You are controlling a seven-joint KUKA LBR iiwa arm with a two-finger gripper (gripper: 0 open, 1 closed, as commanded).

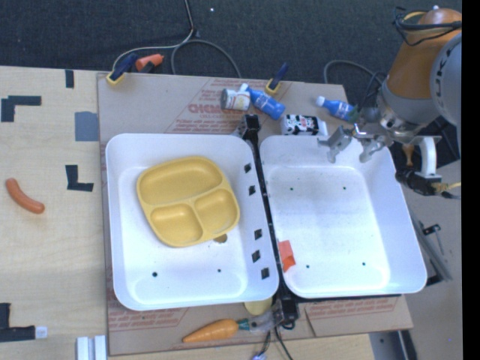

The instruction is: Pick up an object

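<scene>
A yellow divided plate [187, 199] lies in the left bin [124, 201], with a small brown object [220, 238] peeking out from under its lower right edge. My gripper [352, 148] hovers over the far right corner of the right bin [390, 223]. Its two grey fingers [334, 143] point down and stand open, with nothing between them. The plate lies far to the gripper's left, across the divider between the bins.
Behind the bins lie a white bottle [238, 98], a blue bottle [268, 103], a black-and-white box [304, 124] and another bottle [336, 108]. A carrot [212, 330] lies in front of the bins, a sausage [25, 196] far left. An orange tag [286, 255] sits by the divider.
</scene>
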